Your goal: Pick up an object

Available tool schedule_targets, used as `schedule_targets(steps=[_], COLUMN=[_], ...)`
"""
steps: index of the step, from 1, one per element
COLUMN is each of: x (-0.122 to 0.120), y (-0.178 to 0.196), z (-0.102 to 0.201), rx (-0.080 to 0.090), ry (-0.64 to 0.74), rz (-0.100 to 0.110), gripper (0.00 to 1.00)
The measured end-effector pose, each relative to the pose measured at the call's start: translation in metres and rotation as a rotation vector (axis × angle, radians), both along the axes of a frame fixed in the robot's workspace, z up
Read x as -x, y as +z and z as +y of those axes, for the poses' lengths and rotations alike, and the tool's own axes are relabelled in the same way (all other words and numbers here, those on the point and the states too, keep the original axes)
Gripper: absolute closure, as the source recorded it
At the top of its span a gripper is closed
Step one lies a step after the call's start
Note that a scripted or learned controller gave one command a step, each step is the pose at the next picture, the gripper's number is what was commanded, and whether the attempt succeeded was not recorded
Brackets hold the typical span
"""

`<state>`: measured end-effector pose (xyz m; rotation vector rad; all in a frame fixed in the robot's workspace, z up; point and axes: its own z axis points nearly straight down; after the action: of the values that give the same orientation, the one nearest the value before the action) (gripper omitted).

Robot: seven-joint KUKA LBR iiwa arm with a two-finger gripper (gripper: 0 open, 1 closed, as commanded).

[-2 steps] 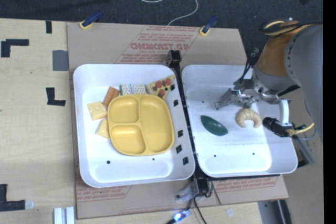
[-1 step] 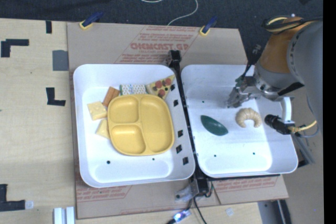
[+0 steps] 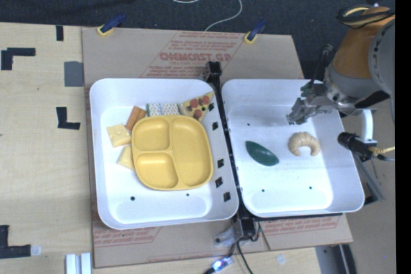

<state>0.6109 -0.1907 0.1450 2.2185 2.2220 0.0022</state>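
Observation:
In the right bin (image 3: 282, 199) lie a dark green leaf-shaped object (image 3: 262, 153) near the middle and a pale tan croissant (image 3: 304, 143) to its right. My gripper (image 3: 299, 113) hangs over the right bin's upper right part, just above and slightly left of the croissant, with nothing visibly between its fingers. The grey arm with its orange band (image 3: 359, 42) comes in from the right.
The left bin (image 3: 103, 138) holds a yellow divided plate (image 3: 172, 152) with several small food pieces around its top and left sides, among them a pizza slice (image 3: 198, 104) and crackers (image 3: 118, 135). A black divider (image 3: 221, 138) separates the bins.

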Motion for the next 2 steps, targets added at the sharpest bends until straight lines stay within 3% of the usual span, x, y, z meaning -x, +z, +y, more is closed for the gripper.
schedule_targets(steps=[1,2], x=[0.0,-0.001], y=[0.06,0.08], z=[0.009,0.01], rx=[0.0,-0.001], ry=[0.001,0.0], rz=[-0.002,0.002], gripper=[1.0,1.0])
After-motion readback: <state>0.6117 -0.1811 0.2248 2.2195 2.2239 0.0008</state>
